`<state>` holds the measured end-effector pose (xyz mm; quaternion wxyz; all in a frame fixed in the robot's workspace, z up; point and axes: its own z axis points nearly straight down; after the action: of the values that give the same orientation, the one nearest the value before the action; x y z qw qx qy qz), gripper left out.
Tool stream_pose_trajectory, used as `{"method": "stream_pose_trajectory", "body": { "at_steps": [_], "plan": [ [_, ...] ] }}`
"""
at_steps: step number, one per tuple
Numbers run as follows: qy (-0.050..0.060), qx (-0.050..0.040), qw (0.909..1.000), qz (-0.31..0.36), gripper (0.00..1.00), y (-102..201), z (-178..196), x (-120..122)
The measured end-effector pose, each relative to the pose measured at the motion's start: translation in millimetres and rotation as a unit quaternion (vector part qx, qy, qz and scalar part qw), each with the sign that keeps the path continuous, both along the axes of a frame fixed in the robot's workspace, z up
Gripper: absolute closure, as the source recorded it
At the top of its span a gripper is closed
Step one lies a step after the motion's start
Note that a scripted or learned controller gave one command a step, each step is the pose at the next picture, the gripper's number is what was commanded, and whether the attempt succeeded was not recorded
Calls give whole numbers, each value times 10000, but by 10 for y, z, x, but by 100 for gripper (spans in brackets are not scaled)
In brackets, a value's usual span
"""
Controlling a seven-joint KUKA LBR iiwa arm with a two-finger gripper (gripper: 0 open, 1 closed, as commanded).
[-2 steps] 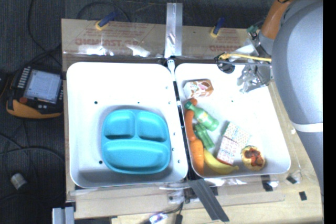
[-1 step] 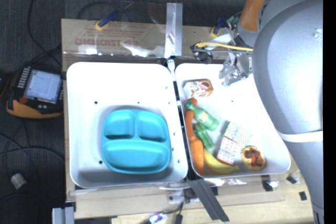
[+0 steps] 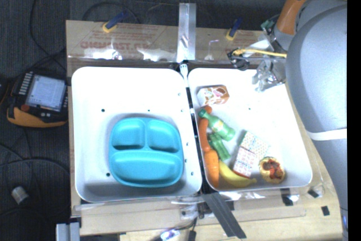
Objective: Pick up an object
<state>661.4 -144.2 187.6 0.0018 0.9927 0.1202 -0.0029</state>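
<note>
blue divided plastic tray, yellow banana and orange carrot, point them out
blue divided plastic tray [image 3: 148, 150], camera view, its centre ridge
yellow banana [image 3: 234, 179], camera view, mid-curve
orange carrot [image 3: 210, 162], camera view, lower body

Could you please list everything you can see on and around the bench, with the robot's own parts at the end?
White bins: 2, white, side by side on the bench.
Divided plate: 1, blue, in the left bin.
Carrot: 1, orange, left side of the right bin.
Bottle: 1, green, right bin, beside the carrot.
Banana: 1, yellow, near the right bin's front edge.
Packet: 1, red and white, far end of the right bin.
Patterned box: 1, white with coloured dots, right bin.
Handheld pendant: 1, black and orange, on the floor at left.
Arm: 1, grey with orange band, at right.
Gripper: 1, metallic, over the right bin's far right corner.
</note>
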Motion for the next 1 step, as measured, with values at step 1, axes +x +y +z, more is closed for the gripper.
{"method": "stream_pose_trajectory", "body": {
  "at_steps": [1],
  "plan": [
    [-2, 1, 9999, -158, 100, 164, 173, -171]
  ]
}}
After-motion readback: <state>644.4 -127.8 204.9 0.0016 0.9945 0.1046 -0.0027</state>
